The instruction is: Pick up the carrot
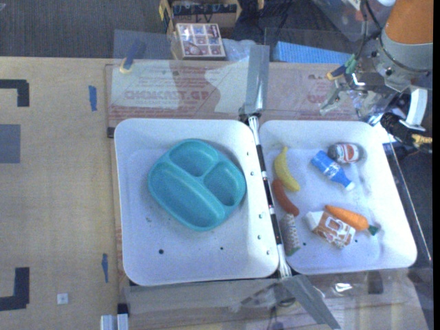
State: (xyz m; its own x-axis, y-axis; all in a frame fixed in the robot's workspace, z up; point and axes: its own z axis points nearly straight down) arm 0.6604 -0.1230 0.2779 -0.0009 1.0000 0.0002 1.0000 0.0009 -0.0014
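Carrot [347, 217] lies on the floor of the right bin [395, 256], well below the claw [342, 88] in the camera view and a touch to its right, so nothing of the pick is done yet. The claw hangs beyond the bin's far rim, over the cardboard at the back of the desk [55, 184], with its two thin fingers splayed apart and nothing between them.

The carrot rests at a slant, its orange body running from upper left down to a green tip at the lower right. Its left end touches or overlaps a small orange-and-white carton [331, 229], which sits just on the side away from the claw. A blue bottle [331, 168] and a round can [345, 152] stand between the claw and the carrot, while a banana [286, 169] and a red sausage [284, 196] lie off to the claw's left, near the bin's inner wall.

To do the approach well, the arm should probably travel high over the bottle and can, turn the fingers across the carrot's narrow width, and descend toward the free middle or green end, away from the carton. Closing near the carton risks pinching both or nudging the carrot aside.
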